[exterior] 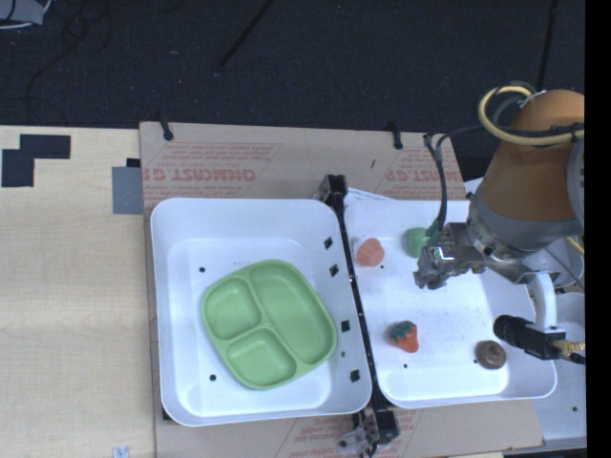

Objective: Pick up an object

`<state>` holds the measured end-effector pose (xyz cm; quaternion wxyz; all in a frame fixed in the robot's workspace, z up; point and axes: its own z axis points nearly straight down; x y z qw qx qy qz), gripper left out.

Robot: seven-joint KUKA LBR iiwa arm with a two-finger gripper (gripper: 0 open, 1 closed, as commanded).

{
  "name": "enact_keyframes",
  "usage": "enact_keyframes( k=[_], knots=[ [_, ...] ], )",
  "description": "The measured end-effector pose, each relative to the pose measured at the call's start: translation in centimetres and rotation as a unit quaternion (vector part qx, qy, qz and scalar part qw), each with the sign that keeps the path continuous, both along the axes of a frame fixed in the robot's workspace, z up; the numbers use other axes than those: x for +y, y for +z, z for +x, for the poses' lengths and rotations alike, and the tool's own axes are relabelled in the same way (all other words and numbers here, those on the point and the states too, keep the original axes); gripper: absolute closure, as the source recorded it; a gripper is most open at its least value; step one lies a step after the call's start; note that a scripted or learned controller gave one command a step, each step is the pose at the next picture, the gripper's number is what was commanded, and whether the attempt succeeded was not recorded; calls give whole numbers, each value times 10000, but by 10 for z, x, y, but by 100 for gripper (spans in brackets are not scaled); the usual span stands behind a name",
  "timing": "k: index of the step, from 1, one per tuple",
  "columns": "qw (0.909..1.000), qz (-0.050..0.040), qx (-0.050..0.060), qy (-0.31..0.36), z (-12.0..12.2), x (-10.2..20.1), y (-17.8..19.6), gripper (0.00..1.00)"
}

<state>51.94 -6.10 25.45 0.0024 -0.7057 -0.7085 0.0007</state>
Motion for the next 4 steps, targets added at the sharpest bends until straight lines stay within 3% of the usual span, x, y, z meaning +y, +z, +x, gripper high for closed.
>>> enact_keyframes(
  k=[3,4],
  knots=[
    [10000,-6,7,6,-25,162,-3,100],
    [10000,-14,3,-11,-25,160,-3,0]
  ],
)
